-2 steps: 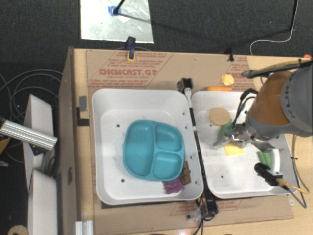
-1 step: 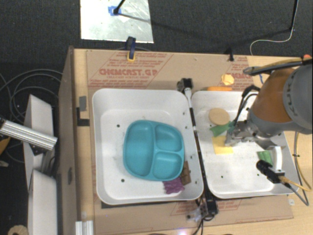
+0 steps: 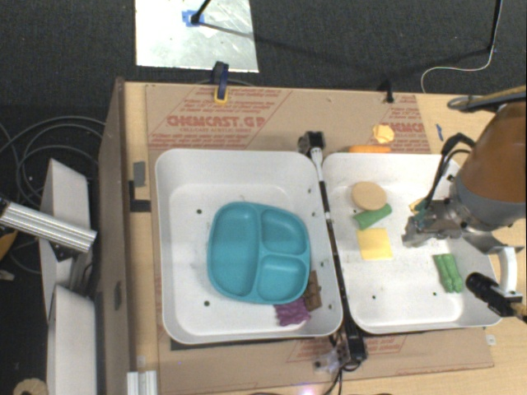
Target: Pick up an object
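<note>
To my left, a teal divided plate (image 3: 258,253) lies in the left bin (image 3: 177,220); a shiny sheet (image 3: 195,23) lies beyond my bench (image 3: 247,113).

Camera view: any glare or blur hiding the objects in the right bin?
Camera view: lighting is even and the right bin shows no glare; the yellow block and tan disc read sharp; the gripper looks soft and dark; the reflective sheet beyond the bench shines.

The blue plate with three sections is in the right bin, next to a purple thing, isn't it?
Not quite. The camera view shows the blue plate in the left bin, not the right one. The rest is right: it has three sections, and the purple thing lies next to it, at its near edge.
</note>
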`<state>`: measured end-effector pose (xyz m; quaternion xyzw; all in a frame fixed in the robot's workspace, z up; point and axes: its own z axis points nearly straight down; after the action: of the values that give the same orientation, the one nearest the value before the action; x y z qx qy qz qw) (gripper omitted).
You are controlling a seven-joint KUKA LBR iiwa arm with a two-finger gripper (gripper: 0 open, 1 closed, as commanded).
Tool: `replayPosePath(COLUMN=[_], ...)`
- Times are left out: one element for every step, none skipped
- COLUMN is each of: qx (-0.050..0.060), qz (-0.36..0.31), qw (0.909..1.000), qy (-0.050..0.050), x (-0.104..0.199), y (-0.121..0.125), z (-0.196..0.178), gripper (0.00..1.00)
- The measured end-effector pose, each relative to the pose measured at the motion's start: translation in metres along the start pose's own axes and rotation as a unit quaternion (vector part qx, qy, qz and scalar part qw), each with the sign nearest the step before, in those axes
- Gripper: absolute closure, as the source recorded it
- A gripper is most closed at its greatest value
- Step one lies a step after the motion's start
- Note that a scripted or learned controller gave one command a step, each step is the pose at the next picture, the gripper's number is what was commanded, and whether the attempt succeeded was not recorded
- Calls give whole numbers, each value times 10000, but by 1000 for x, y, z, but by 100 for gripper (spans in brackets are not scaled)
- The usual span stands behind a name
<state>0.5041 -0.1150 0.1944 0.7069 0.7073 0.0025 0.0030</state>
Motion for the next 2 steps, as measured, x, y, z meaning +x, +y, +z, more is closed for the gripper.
replayPosePath(qx=[27, 32], qz=[-4, -23], qw=[10000, 10000], qy=[3, 2], x=[0, 12], y=[0, 26], z=[5, 115], gripper=[0, 0])
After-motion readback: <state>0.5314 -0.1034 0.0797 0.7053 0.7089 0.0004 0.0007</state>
